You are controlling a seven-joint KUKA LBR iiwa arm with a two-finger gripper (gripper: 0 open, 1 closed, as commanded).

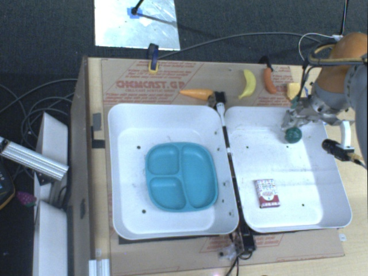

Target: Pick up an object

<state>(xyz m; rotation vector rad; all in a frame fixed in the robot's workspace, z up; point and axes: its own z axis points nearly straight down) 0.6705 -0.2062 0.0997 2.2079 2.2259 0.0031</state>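
Observation:
A small dark green ball (294, 135) lies in the far part of the right bin (322, 211). My gripper (293, 123) hangs directly over it, reaching in from the right, and its tip meets the top of the ball. Whether the ball is gripped is hidden by the wrist. A red and white box (267, 192) lies flat near the front of the same bin, well away from the gripper. A blue divided plate (181, 175) rests in the middle of the left bin (129, 131).
On the cardboard behind the bins lie a carrot (197, 94), a banana (248, 84), an orange sausage-shaped toy (269, 80) and a yellow piece (294, 91). A black divider (225, 148) separates the bins. Cables run at the far right.

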